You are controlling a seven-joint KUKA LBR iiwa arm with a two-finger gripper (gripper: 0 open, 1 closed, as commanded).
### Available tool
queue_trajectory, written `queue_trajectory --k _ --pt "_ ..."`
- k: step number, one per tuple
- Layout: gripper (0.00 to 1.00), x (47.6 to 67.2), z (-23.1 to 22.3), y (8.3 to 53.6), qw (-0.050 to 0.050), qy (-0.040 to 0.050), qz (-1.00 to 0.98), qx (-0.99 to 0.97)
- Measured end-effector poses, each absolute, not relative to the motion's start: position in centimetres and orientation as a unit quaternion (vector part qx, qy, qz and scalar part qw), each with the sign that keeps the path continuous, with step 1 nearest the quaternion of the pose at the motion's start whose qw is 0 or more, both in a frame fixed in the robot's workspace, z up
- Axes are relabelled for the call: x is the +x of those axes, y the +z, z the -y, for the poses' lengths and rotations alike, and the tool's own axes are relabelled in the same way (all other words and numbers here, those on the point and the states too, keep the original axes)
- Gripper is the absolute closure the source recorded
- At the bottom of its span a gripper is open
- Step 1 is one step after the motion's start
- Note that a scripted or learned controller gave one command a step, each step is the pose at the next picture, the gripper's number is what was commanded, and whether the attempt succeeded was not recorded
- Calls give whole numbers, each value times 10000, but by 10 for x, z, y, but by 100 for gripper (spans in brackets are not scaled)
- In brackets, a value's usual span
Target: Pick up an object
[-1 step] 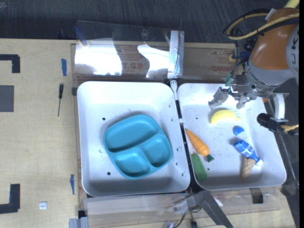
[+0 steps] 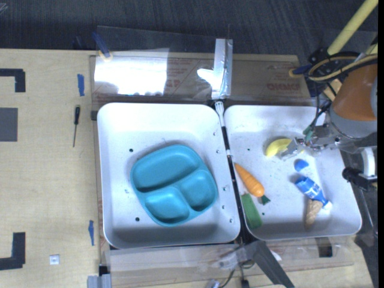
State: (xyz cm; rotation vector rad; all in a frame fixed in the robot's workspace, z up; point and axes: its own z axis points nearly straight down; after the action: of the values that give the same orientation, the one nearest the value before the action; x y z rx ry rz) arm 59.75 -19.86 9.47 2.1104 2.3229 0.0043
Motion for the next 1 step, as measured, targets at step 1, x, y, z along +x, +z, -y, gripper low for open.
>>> queue_trajectory --k 1 --pt "0 557 215 176 31 13 -6425 7662"
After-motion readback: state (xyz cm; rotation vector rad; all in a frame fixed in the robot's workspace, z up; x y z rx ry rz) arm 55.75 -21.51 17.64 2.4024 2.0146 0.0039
